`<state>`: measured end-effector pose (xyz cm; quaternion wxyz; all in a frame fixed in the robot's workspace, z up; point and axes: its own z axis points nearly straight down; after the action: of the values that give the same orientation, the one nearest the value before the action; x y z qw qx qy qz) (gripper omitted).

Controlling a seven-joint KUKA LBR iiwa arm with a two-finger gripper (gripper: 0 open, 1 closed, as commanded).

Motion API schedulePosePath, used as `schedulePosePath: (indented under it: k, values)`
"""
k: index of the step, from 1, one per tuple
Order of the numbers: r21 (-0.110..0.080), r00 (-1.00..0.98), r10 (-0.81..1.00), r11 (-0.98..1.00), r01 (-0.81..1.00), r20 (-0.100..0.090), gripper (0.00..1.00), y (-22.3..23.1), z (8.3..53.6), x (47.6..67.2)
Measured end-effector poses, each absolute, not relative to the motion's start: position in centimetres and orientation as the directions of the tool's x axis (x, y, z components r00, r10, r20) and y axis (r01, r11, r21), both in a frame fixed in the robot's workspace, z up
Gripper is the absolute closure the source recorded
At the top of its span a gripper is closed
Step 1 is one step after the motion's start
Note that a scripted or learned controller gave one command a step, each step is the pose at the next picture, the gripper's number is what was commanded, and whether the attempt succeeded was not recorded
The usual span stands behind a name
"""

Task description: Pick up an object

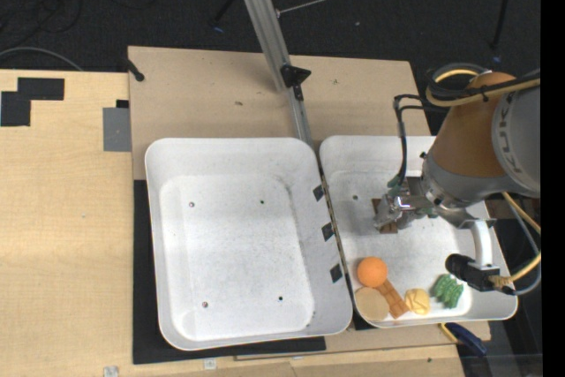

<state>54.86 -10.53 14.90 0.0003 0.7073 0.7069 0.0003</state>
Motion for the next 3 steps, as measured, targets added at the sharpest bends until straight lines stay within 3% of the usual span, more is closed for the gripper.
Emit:
schedulePosePath:
  k: [1, 3]
  values:
    - [0.002, -0.001, 1.0, 0.001, 1.0, 0.0, 1.0, -10.2, 19.4, 55.5]
    - [0.003, -0.001, 1.0, 0.001, 1.0, -0.001, 1.0, -10.6, 29.6, 54.6]
